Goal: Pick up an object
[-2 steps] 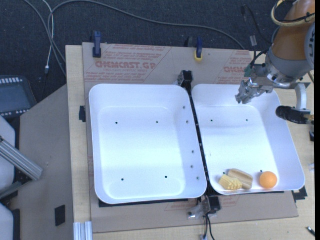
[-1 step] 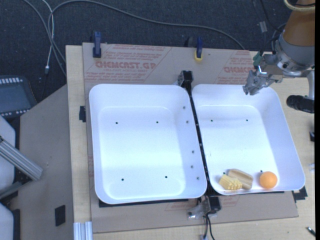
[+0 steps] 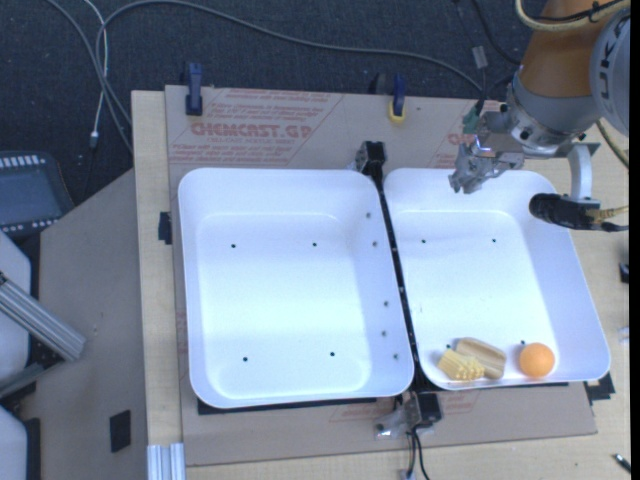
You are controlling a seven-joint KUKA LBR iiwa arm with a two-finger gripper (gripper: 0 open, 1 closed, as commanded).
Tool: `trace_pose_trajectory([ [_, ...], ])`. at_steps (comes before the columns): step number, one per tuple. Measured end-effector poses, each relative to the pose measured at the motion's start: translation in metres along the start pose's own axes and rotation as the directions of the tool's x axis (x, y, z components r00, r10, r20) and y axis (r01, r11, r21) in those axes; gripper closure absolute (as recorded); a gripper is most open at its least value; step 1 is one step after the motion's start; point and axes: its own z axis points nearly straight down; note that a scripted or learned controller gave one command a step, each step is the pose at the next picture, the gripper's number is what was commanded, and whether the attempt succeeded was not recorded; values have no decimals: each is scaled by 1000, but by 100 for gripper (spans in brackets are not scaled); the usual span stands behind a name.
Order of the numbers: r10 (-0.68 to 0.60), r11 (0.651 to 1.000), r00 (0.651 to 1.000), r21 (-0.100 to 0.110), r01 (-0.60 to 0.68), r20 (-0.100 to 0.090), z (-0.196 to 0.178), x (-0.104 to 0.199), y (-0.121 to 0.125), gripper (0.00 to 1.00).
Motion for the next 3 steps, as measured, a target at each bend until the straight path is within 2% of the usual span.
trace_pose_trajectory([
  [1,0,1000,1000,0,0,0,12,49,3,100],
  [3,0,1000,1000,-1,0,0,-1,147,2,100],
])
